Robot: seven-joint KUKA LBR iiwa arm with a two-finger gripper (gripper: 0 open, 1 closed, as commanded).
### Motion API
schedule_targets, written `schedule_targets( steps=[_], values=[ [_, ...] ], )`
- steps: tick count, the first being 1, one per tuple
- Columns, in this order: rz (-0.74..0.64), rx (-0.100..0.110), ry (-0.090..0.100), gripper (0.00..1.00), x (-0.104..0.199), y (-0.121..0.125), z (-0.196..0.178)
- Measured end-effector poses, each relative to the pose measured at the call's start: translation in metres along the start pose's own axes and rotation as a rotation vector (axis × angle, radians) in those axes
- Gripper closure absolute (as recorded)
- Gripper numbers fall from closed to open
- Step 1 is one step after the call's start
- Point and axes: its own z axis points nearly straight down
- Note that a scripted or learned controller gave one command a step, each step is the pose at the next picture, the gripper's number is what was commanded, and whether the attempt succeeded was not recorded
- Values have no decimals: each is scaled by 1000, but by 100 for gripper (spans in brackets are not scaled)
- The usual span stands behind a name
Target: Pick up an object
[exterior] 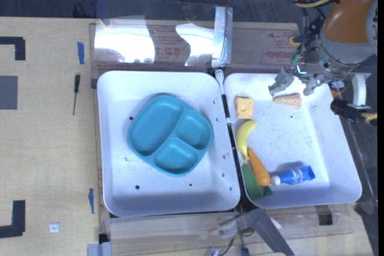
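My gripper (pixel 293 89) hangs over the far part of the right bin (pixel 336 147), its two fingers spread apart and open. Just below it lies a tan bread slice (pixel 289 100), seen between and slightly in front of the fingertips, resting on the bin floor. Along the bin's left side lie a yellow cheese block (pixel 244 107), a banana (pixel 243 136), an orange carrot (pixel 259 169) and a green vegetable (pixel 250 184). A blue bottle (pixel 295 176) lies near the front.
The left bin (pixel 114 177) holds a blue divided plate (pixel 170 134). A clear plastic sheet with a taped strip (pixel 221 39) stands behind the bins. The arm's orange band (pixel 353 9) and cables fill the top right.
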Motion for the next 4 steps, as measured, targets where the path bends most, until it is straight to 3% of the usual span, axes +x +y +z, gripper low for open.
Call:
schedule_targets(
  steps=[1,2,3,4],
  values=[
    [-44,0,-4,0,-86,5,22],
    [-119,16,28,0,-91,45,130],
    [-117,14,12,100,-99,44,120],
    [-127,-17,-4,100,-56,-12,-19]
  ],
)
